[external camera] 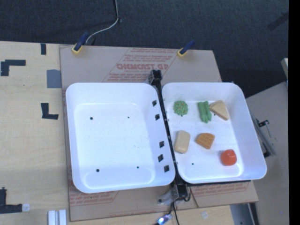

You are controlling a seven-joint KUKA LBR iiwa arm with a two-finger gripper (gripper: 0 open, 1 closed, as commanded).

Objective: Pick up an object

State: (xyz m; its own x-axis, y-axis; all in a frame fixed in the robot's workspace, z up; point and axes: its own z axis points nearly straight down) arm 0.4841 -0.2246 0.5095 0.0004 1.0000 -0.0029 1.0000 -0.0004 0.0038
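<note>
Starting from my left, the wooden bench [28, 139] carries a few black tape marks, and on it lies a brown cardboard sheet [136, 67] held at its far edge by two blue-and-yellow clamps [79, 42], I judge to stop the bins sliding when the arm pushes on them. The left bin [75, 125] sits on that sheet with its floor bare, which to my mind makes it the drop side. The two bins butt together along a seam fixed with small black clips [161, 144], so they act as one tray. The right bin [246, 125] holds every candidate for the pick. A bumpy green piece [180, 108] lies near the seam. Toward the far wall a green pod [204, 111] lies just beside a tan wedge [219, 109], the two nearly touching. A cream block [182, 141] and an orange chunk [205, 140] sit mid-bin, and a red piece [228, 157] sits alone toward the near right corner. The pieces are scattered loosely rather than stacked, which I take as deliberate, leaving room for a descent. I would favour the red piece, since nothing crowds it. How the gripper's fingers stand I cannot tell from here.
</note>
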